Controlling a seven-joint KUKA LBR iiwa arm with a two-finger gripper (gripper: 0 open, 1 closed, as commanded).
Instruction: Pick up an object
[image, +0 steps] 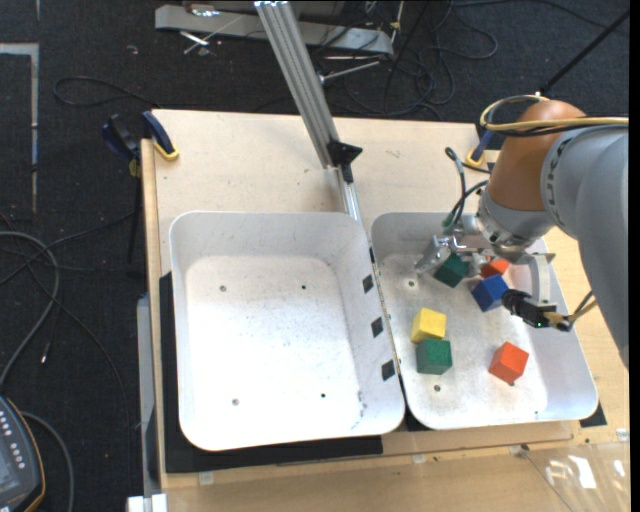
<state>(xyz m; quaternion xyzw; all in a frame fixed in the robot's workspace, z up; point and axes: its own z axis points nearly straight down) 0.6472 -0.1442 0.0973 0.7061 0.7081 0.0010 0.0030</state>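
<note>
The right bin holds several blocks. A dark green block lies at the bin's back, right under my gripper, which is down low over it. Close to the right sit a blue block and a small orange piece, partly covered by the wrist. Nearer the front lie a yellow block, a green block touching it, and an orange-red block standing alone.
The left bin stands beside the right one, and their raised walls meet in the middle. A slanted metal pole runs down to the back of the bins. The arm's cables hang over the right bin's right side.
</note>
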